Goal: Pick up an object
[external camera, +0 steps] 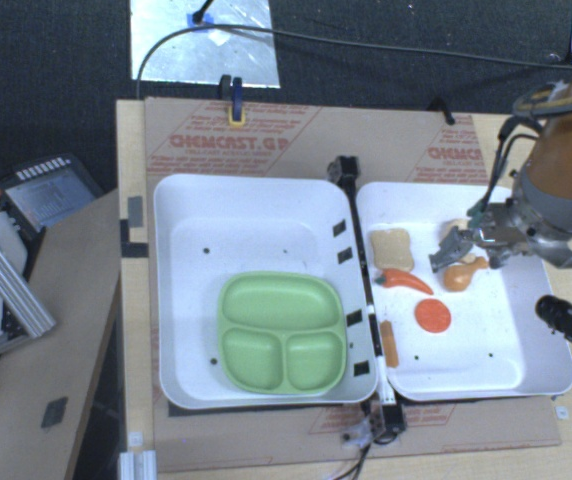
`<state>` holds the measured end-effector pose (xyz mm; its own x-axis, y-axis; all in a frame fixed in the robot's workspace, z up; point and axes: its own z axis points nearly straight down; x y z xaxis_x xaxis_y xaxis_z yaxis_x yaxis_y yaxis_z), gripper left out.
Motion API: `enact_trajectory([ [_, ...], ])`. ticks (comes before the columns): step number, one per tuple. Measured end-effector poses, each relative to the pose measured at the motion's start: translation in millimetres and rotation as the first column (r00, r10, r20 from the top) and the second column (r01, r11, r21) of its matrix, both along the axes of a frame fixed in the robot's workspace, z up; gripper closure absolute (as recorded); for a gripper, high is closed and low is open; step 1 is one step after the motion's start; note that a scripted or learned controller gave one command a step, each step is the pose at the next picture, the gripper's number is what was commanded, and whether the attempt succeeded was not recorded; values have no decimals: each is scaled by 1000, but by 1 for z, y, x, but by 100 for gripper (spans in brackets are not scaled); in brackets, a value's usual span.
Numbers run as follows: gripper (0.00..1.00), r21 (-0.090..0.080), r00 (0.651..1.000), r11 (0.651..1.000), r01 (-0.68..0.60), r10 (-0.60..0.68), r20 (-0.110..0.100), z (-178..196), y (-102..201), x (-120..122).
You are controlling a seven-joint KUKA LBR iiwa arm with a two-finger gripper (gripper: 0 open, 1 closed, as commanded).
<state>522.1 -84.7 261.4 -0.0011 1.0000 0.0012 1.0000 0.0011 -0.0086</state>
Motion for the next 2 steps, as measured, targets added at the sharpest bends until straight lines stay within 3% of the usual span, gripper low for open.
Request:
enact_trajectory([
  [1,0,-1,1000,1000,-2,2,11,5,0,2],
  [2,0,0,1000,1000,1,-1,5,-47,-9,-3],
])
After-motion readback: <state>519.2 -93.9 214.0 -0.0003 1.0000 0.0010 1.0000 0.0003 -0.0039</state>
